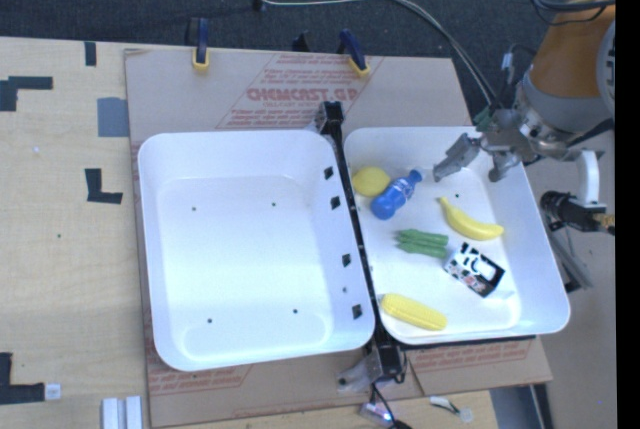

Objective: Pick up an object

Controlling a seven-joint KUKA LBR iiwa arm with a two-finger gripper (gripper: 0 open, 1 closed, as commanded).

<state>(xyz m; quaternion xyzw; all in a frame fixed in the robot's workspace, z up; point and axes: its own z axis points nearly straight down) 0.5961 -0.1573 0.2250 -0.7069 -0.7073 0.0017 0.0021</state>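
The right bin (535,262) holds a yellow lemon (370,181), a blue bottle (395,196), a yellow banana (469,221), a green bean pod (422,242), a black-and-white packet (474,269) and a yellow corn cob (413,312). My gripper (475,161) hangs over the bin's far right part, above and a little behind the banana. Its two fingers are spread apart, with nothing between them.
The left bin (240,252) sits beside the right one, a black divider clip strip (345,217) between them. Both rest on a cardboard sheet (290,92) held by two blue-yellow clamps. Cables run across the dark floor behind.
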